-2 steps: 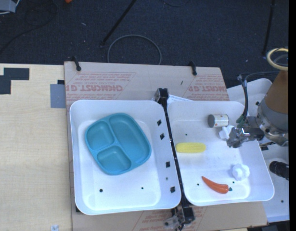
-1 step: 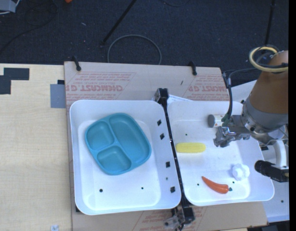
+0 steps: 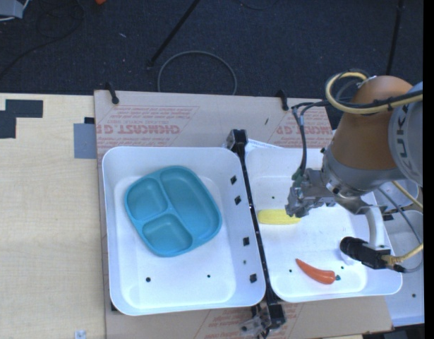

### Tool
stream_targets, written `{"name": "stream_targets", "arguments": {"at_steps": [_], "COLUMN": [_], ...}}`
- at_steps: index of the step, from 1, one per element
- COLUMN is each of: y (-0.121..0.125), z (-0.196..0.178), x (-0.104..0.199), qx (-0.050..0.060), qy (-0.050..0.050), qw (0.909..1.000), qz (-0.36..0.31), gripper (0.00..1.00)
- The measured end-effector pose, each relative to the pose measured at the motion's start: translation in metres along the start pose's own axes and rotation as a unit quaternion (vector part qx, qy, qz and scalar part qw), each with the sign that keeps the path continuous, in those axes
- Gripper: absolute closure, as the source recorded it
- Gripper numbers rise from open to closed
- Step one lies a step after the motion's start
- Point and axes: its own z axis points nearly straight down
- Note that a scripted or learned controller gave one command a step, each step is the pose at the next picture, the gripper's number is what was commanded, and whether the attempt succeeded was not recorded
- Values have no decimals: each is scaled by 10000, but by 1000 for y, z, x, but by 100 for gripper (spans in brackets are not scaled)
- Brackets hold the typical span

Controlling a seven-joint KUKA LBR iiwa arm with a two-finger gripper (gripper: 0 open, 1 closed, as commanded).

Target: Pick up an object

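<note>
Figure. Your arm (image 3: pixel 368 126) is reaching in from the right of the frame and is holding its pincer (image 3: pixel 296 207) low over the right bin (image 3: pixel 301 244), at centre right. The pincer is sitting at the right end of the yellow object (image 3: pixel 274 217), a banana-like piece lying flat on the bin floor just right of the wall between the bins. The pincer's own body is covering that end, so you cannot tell whether it is wide or narrow, or gripping anything. This placement is suggesting that the yellow object is the chosen target, probably because it is lying apart from the walls. The orange-red pepper (image 3: pixel 315 271) is resting nearer the lower rim. The blue divided plate (image 3: pixel 173 209) is occupying the left bin (image 3: pixel 174 282) on the desk (image 3: pixel 40 210).
</note>
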Motion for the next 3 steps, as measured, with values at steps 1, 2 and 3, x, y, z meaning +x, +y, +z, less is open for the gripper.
{"name": "stream_targets", "arguments": {"at_steps": [1,2,3], "y": [3,15,15], "z": [9,16,-2], "x": [58,111,161], "qx": [6,-2,-9], "qy": [-4,-5,-8], "qw": [10000,10000,10000], "qz": [4,1,4], "gripper": [100,100,100]}}
